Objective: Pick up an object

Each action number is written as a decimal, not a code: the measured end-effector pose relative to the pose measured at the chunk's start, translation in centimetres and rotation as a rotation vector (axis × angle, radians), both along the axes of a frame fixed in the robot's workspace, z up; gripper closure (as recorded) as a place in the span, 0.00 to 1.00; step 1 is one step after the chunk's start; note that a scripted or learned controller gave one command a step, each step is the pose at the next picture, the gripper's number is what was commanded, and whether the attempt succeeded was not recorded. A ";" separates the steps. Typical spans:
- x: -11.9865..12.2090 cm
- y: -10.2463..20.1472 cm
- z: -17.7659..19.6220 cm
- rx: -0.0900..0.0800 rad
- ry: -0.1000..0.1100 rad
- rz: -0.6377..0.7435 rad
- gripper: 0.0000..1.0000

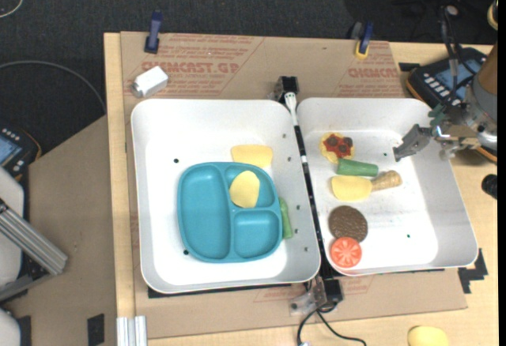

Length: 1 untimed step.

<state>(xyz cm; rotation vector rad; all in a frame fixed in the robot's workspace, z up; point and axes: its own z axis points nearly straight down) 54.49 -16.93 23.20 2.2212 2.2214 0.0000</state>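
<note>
The right bin (443, 202) holds several toy foods. A yellow piece with red topping (337, 146) lies near its back, and a green pod (356, 168) sits just below that. In front of these are a yellow slice (350, 189) with a tan stub (387, 179) beside it, then a brown round patty (347, 223) and a red tomato slice (345, 253) at the front. My gripper (417, 141) hangs over the right bin's back right part, to the right of the green pod and apart from every piece. Nothing shows in its grasp.
The left bin (158, 139) holds a teal divided tray (207, 214) with a yellow oval piece (245, 189) in it. A yellow wedge (252, 154) lies behind the tray and a green strip (285, 220) sits at its right edge. A black divider (300, 171) runs between the bins.
</note>
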 end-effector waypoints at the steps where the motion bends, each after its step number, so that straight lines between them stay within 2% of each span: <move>1: -3.0 5.1 -15.3 0.004 0.008 0.001 0.00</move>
